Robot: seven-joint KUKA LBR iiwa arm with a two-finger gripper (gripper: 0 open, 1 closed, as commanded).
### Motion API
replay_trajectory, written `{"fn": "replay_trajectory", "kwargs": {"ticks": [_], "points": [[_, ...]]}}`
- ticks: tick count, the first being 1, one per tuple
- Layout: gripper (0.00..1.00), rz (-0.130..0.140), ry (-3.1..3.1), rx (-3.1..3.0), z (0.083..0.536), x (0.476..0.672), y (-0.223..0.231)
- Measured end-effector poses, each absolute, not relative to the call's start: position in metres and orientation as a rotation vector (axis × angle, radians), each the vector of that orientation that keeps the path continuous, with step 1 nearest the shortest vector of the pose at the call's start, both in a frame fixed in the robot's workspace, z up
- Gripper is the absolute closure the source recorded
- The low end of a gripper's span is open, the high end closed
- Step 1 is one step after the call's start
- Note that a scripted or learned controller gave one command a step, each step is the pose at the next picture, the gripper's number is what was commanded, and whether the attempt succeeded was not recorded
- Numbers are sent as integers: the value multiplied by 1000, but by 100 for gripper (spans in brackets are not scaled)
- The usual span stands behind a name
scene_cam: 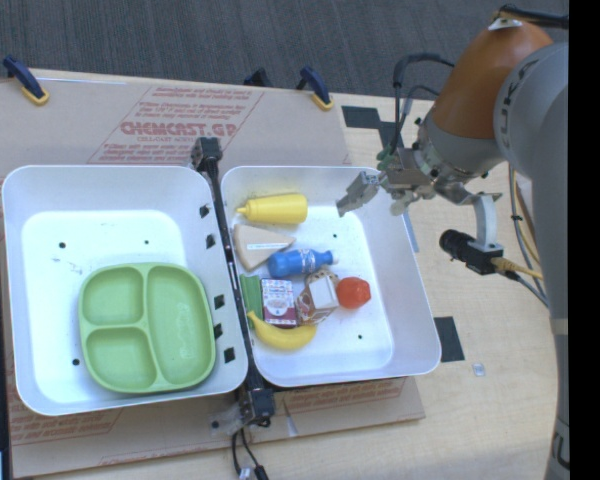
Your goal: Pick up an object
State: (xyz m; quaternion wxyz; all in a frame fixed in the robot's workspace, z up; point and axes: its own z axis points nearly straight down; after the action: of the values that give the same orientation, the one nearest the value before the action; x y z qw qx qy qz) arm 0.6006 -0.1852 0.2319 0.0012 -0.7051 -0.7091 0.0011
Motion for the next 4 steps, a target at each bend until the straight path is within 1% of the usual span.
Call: {"fn": "replay_trajectory", "kwargs": {"ticks": [1, 2, 3, 4], "points": [[0, 2, -2228, -2211, 275, 493, -98], [0, 6, -2225, -2210, 134, 475, -114], [0, 4, -2230, -2210, 97, 571, -92], [100, 7, -2231, -2206, 107, 571, -92]]}}
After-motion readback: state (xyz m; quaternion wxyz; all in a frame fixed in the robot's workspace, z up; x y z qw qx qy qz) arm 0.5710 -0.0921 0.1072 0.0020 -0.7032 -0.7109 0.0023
